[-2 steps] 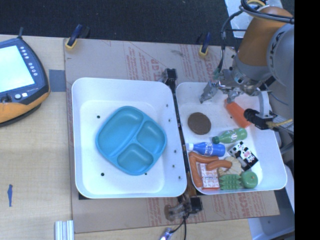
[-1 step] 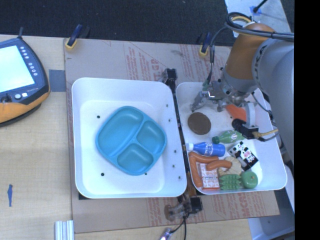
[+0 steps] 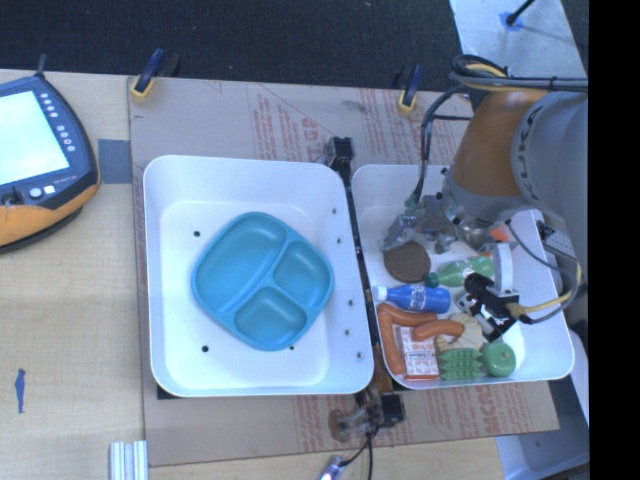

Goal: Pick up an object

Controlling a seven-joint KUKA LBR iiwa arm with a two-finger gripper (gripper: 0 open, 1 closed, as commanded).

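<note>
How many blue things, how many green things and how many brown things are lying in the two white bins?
Blue: 2, the divided plate and the bottle
Green: 3, the pale piece, the studded block and the round fruit
Brown: 1, the round disc
Total: 6

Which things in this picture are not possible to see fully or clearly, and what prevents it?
Camera view: the far right part of the right bin is hidden under the arm.
Camera view: the pale green object is partly covered by robot hardware, so its shape is unclear.
Camera view: print on the red-and-white packet is too small to read.
Camera view: the orange-edged screen is cut off by the left edge.
</note>
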